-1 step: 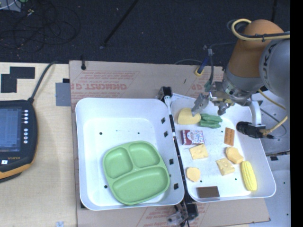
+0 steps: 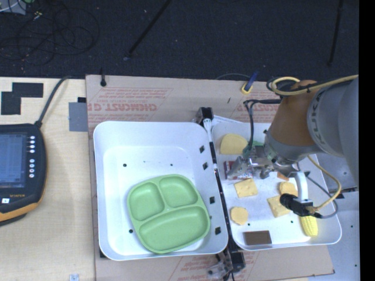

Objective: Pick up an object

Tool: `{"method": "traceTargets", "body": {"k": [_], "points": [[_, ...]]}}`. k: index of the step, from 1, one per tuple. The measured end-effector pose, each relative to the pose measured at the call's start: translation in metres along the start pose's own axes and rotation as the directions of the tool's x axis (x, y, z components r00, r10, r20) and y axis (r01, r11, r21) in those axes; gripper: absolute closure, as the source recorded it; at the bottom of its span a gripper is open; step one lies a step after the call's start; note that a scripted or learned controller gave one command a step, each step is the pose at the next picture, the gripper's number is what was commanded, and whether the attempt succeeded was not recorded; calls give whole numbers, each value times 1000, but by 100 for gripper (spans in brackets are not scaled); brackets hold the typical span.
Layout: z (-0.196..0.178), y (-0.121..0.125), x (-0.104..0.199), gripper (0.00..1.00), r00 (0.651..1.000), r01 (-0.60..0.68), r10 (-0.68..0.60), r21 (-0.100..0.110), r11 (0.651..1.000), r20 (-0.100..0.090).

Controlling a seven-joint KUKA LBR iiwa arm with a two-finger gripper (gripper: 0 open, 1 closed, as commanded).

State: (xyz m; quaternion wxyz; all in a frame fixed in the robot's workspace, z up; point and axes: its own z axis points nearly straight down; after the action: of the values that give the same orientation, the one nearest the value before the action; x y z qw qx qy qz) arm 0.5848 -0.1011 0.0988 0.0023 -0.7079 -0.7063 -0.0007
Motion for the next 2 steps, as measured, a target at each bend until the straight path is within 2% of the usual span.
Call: {"method": "traceTargets", "body": {"k": [1,2], "points": [[11,-54,11,0,1000,1,-1,1,1000,2],[11,-10,0,0,1000,3,-2,-3,1000,4]]}}
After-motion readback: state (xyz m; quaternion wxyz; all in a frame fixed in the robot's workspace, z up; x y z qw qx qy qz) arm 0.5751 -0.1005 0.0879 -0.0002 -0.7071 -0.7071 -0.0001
